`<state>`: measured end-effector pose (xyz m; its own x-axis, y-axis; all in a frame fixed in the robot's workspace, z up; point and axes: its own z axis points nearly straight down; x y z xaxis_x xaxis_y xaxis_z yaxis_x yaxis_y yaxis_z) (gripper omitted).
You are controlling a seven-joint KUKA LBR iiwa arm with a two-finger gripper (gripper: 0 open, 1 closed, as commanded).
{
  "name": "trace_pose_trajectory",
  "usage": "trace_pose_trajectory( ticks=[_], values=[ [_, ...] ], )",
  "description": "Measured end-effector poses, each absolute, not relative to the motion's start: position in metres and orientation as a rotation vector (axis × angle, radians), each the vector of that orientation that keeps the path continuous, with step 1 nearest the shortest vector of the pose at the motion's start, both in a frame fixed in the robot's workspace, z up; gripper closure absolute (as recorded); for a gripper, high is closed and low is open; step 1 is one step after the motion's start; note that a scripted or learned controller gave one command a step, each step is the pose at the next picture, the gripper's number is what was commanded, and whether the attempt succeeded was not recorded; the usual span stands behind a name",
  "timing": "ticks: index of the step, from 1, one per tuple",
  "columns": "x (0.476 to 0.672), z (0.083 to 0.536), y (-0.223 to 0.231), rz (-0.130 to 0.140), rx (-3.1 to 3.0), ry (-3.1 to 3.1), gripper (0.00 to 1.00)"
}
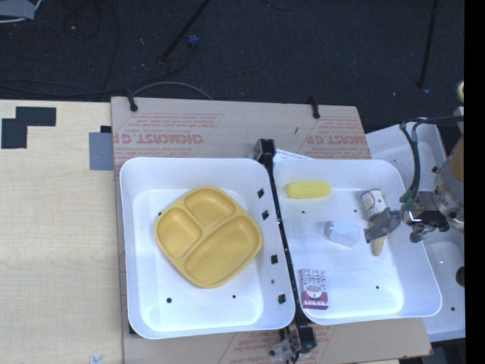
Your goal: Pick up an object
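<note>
The right bin (394,302) holds a yellow corn cob (308,190) near its far edge. A small translucent white cup (342,233) lies on its side in the middle, and a red and white packet (314,289) rests at the near left. A small white and brown round item (372,201) sits at the far right. My gripper (377,235) hangs low over the right side of this bin, just right of the cup and just below the round item. Nothing is visibly held in it.
A yellow divided plate (208,235) fills much of the left bin (144,294). A black divider strip (274,233) runs between the bins. My arm (436,211) and its cables reach in over the right bin's right rim.
</note>
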<state>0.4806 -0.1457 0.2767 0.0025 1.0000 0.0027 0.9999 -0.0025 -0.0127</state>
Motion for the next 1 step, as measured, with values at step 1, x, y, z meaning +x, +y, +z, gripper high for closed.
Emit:
trace_pose_trajectory(
  ticks=[1],
  values=[
    [0.4821, 0.2815, -0.1456, 0.003, -2.219, -2.219, 0.00]
  ],
)
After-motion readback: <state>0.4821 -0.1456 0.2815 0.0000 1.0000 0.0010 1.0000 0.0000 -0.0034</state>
